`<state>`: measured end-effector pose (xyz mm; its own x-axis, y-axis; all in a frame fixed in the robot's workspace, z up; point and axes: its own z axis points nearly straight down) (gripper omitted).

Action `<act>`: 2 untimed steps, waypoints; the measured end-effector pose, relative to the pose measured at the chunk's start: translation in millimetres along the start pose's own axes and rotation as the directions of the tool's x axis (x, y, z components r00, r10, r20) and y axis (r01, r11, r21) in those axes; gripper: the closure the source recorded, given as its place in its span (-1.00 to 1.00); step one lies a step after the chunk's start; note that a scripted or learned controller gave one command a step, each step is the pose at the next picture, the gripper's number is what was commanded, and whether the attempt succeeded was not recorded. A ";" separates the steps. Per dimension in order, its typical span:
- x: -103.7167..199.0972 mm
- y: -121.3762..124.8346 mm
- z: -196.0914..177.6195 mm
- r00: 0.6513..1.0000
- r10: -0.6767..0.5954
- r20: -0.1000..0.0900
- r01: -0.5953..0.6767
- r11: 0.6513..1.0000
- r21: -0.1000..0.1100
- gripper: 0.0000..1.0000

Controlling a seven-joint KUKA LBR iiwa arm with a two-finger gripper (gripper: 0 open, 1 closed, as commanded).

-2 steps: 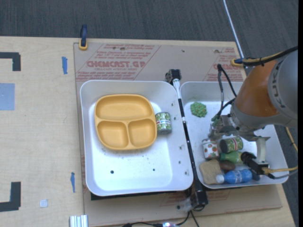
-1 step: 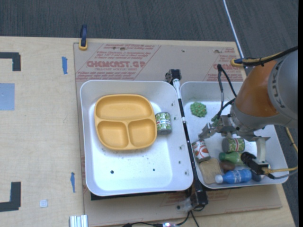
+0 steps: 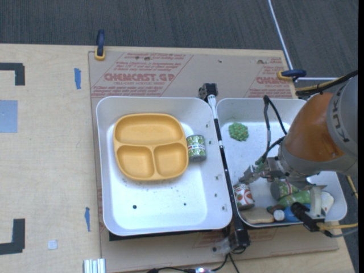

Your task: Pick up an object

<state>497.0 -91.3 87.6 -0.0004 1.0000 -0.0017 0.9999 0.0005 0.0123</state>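
Yellow tray (image 3: 151, 147), green ball (image 3: 239, 132), white bins (image 3: 165, 212).

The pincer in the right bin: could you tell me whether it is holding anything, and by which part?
It cannot be told: the pincer is low over the right bin, near a red-and-white object, but no hold is visible.

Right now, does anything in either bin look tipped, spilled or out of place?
Mostly tidy. A small green-labelled can lies on its side against the yellow divided plate in the left bin. The right bin's items crowd its near edge beneath the arm.
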 end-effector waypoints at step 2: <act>85.5 21.7 -97.6 1.000 -0.002 -0.003 0.002 1.000 0.009 1.00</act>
<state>517.5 -5.6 185.3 -0.0021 1.0000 0.0014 1.0000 0.0021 0.0030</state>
